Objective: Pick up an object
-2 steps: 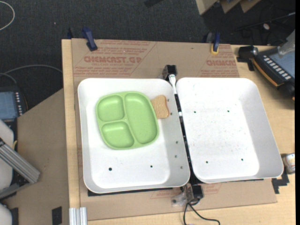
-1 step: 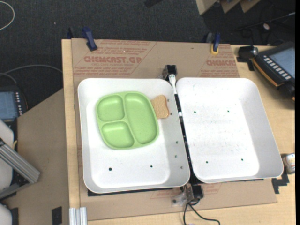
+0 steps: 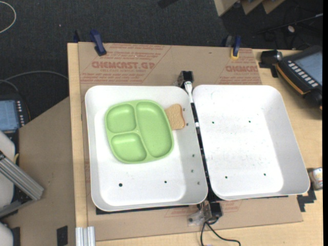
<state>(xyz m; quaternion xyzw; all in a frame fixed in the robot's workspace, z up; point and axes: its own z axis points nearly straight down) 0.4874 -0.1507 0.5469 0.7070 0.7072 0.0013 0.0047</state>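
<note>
Pincer state cannot be told, tan slice touching green tray, view-left bin

Brown protective sheet covering the bench board carries red print "CHEMCAST GP", read at the top left just behind the left bin. The same red lettering recurs at top right behind the right bin, cut off to roughly "CHEMCAS". Smaller red lines beneath both are too fine to read.

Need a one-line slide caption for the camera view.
Left bin holds a green divided tray with a tan slice at its right edge, beside the right bin.
</note>
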